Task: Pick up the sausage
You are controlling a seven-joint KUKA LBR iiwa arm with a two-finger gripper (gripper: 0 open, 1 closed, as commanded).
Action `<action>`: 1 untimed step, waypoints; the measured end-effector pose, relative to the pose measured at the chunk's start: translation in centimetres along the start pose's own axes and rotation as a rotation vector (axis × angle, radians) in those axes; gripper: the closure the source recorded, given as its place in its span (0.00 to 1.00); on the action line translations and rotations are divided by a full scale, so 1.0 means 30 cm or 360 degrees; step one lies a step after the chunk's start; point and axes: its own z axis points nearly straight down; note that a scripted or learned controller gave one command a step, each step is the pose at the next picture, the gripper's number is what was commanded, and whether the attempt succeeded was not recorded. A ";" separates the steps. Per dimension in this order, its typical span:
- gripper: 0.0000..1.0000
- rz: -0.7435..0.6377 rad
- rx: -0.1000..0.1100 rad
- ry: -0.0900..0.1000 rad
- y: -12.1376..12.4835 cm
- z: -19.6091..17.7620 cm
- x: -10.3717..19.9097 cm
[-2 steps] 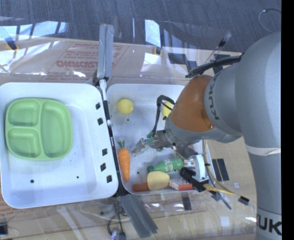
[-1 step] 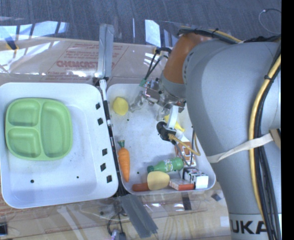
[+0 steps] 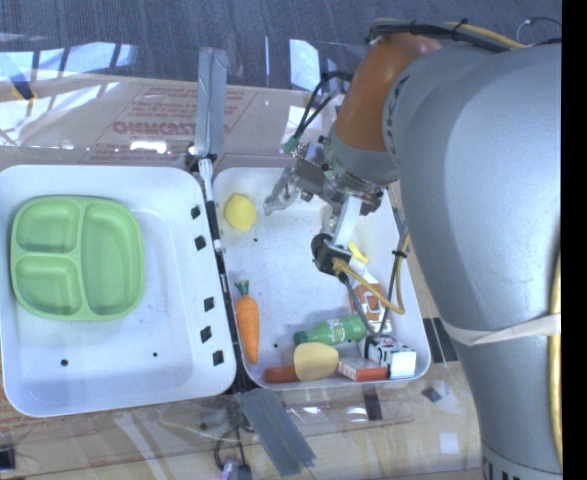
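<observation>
- Nearest, the sausage [image 3: 281, 374] lies against the near wall of the right bin [image 3: 293, 268], touching 1 yellow piece [image 3: 316, 360].
- Just beyond, 1 carrot [image 3: 247, 323] lies along the bin's left wall.
- Farther back, the gripper [image 3: 273, 201] hangs beside a lemon [image 3: 239, 211], well apart from the sausage; how wide it stands cannot be told.
</observation>
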 end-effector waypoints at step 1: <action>0.00 0.0463 0.0001 0.0000 0.155 0.336 0.061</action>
